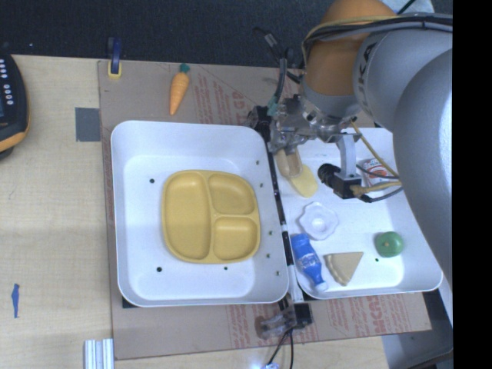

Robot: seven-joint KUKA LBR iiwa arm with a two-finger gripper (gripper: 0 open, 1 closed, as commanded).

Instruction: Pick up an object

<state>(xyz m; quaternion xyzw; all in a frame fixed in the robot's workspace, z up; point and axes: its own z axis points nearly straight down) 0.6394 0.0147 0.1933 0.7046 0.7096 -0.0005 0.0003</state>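
bench (54, 206): pale wood grain, bare along the left side; brown cardboard sheet (223, 83) laid over the middle, under both bins
room: dark flooring (154, 6) beyond the far edge of the bench
around the bins: black keypad device (11, 102) with an orange rim at the far left edge; grey tape square (87, 123) just beside the cardboard; blue clamp (114, 56) at the cardboard's far left corner; toy carrot (178, 91) lying on the cardboard beyond the left bin, apart from it
left bin (131, 283): white and shallow; yellow divided plate (210, 215) lying flat in the middle
right bin (415, 279): white, set against the left bin along a shared wall; clear plastic cup (318, 221) near the centre; blue bottle (307, 261) on its side by the shared wall; tan wedge (344, 266) just beside the bottle; green ball (389, 244) further right, apart from the wedge; red-and-white packet (374, 170) partly hidden by the arm
arm (400, 75): grey with an orange band; reaching in from the right over the far end of the right bin
gripper (289, 146): low over the far left corner of the right bin, close to the shared wall; spread or closed, cannot tell
pale yellow piece (302, 180): on the floor of the right bin, near the shared wall; directly on the camera side of the gripper, very close to it; touching or apart, cannot tell
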